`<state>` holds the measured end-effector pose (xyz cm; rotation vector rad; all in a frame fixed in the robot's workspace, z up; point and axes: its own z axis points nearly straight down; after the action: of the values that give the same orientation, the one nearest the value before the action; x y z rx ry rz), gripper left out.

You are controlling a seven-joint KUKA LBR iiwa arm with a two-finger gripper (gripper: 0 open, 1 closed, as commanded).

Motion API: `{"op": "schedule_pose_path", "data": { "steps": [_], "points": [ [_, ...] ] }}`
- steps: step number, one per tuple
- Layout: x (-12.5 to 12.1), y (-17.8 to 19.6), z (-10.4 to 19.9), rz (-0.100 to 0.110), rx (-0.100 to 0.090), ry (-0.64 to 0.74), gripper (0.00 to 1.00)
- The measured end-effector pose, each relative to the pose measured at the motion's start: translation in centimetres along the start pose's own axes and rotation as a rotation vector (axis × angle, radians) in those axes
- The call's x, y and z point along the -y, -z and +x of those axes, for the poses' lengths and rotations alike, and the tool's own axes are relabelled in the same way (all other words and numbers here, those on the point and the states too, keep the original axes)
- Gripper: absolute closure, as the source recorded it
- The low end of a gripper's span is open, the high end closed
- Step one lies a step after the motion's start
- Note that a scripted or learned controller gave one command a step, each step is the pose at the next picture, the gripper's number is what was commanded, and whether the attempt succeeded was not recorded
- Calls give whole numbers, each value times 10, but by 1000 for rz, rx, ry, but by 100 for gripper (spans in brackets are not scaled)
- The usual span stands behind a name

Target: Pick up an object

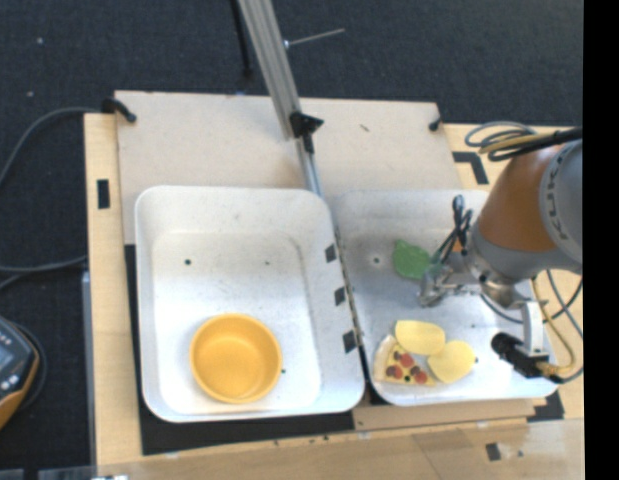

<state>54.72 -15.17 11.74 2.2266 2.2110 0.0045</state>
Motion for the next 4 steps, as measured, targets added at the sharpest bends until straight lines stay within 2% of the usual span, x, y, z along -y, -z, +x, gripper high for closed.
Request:
{"op": "schedule_pose_path", "data": {
  "steps": [1,2,3,4],
  "points": [
    [4,49,6,-1,1,10,100],
    [-2,100,13,2,1,10,100],
    [-14,155,14,-3,2,11,100],
    [-15,164,13,1,1,13,100]
  ]
}}
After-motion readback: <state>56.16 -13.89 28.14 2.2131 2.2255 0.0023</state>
